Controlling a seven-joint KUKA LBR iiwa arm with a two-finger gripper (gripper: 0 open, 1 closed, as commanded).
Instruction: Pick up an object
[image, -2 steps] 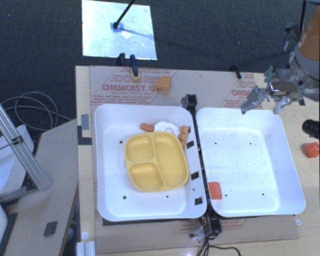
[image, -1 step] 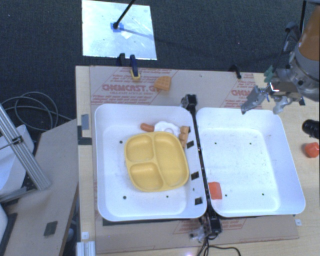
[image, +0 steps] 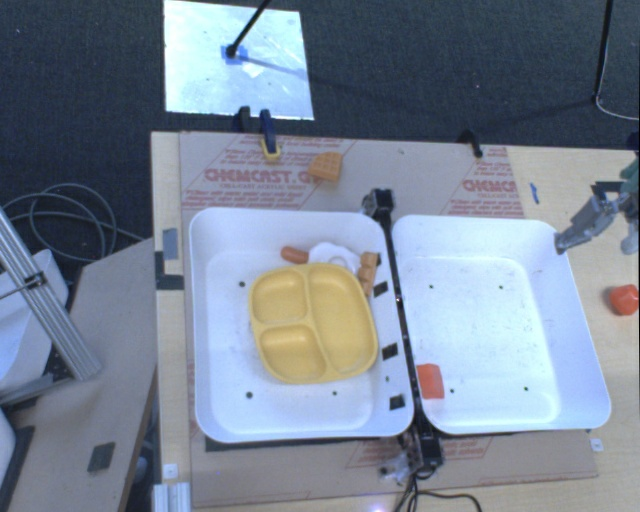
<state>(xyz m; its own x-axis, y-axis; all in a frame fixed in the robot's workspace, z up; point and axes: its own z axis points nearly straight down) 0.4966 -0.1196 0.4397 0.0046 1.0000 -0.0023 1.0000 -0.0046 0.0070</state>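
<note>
hand (image: 585, 228) sits at the far right, over the upper right rim of the right bin (image: 570, 300), arm barely in from the edge. can't tell whether its fingers are spread or together, too small and blurred. nothing seen between them, so nothing is held.

candidates:
- orange block (image: 430, 380) in the right bin, lower left corner, just beside the divider wall. nearest thing in that bin, judged the natural target.
- left bin (image: 215, 300): yellow divided tray (image: 310, 322) flat in the middle, with a small orange sausage-shaped piece (image: 294, 255), a white piece (image: 330, 255) and a tan piece (image: 368, 270) crowded along its upper edge.
- on the tabletop (image: 170, 470) outside the bins: waffle-like tan piece (image: 325, 166) up top, small orange-red item (image: 623, 299) right of the right bin.

doing it well, my read:
- go for the orange block. lone item, bare floor on its right and upper sides.
- wall is close on its left, so line the fingers up along the wall, not across it, or one finger lands on the rim.
- centre over the block, come straight down, close only at floor level.
- lift straight up, then check the block is really between the fingers.
- skip the tray: wide and flat, likely a poor pinch.
</note>
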